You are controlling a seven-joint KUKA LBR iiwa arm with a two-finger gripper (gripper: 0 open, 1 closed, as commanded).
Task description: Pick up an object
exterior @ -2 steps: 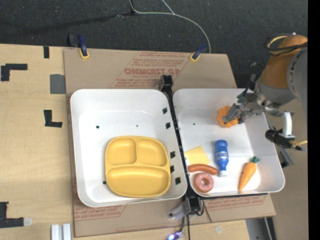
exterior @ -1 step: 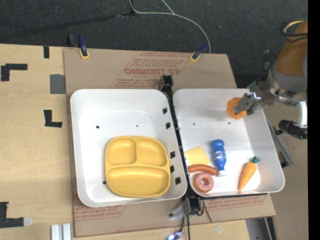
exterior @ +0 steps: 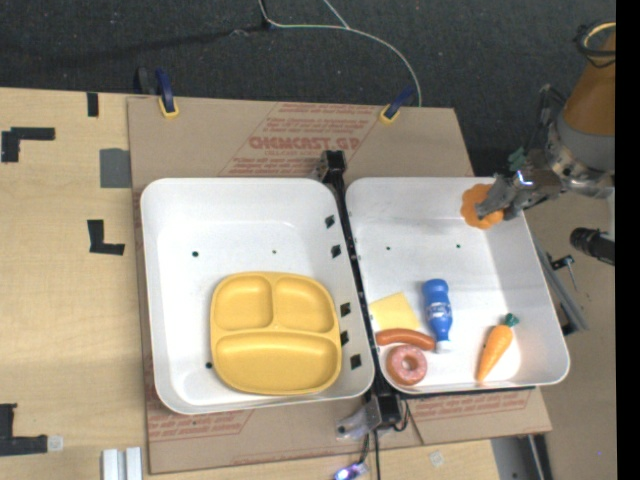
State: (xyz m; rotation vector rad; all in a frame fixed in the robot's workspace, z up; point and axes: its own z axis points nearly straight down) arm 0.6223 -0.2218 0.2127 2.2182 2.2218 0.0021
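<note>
The arm is being cut off at the right edge, and its gripper (exterior: pixel 497 200) is sitting over the far right corner of the right bin (exterior: pixel 420 208), pinching a small orange object (exterior: pixel 478 208) whose shape is hard to make out behind the dark fingers. Nearer in that bin are lying a yellow block (exterior: pixel 392 311), a sausage (exterior: pixel 405 339), a ringed donut (exterior: pixel 407 365), a blue bottle (exterior: pixel 437 308) and a tapered carrot (exterior: pixel 494 350). The left bin (exterior: pixel 180 238) is holding a smooth yellow divided plate (exterior: pixel 276 332). Cardboard (exterior: pixel 290 138) is lying beneath both bins.
</note>
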